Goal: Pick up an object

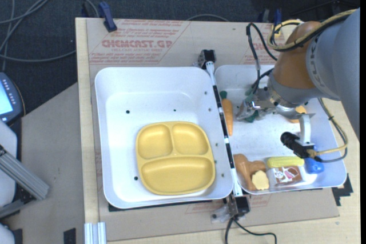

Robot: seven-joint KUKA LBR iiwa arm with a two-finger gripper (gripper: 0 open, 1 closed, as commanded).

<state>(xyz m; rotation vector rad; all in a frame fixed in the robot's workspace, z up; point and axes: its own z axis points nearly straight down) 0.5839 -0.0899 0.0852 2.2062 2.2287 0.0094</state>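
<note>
- The grey arm with its orange band (294,63) reaches in from the right, and its tool (254,107) sits low in the right white plastic bin (326,123), near that bin's upper left part.
- I cannot tell how the tool is set; it is hidden under the wrist.
- A small green object (249,115) lies right at the tool; whether it is gripped cannot be made out.
- An orange carrot-shaped piece (227,115) lies just left of the tool, along the bin wall.
- Below the tool, well apart, are a brown and yellow toy food piece (251,171), a flat yellow and red packet (286,168) and a blue lump (313,166).
- Far left of the tool, the left white bin (114,94) holds a yellow three-compartment plastic plate (174,157).
- Both bins rest on a cardboard-covered worktop (143,43).
</note>
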